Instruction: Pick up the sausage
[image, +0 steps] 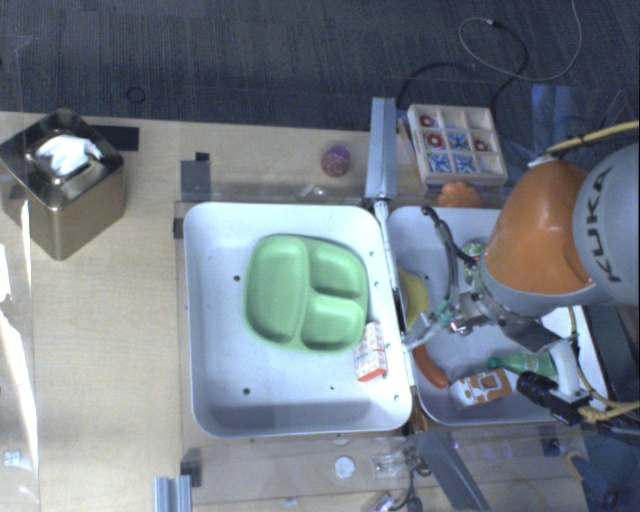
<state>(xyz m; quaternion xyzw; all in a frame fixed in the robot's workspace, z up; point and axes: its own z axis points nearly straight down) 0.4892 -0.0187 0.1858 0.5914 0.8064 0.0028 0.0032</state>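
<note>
The big grey-and-orange arm (545, 235) fills the right side of the frame, over the right bin (405, 245). Its gripper (440, 322) hangs mid-bin, and whether it's open or holding anything, can't tell. The sausage (431, 368) lies just below it toward the bottom of the frame, running diagonally from upper left to lower right.
</note>
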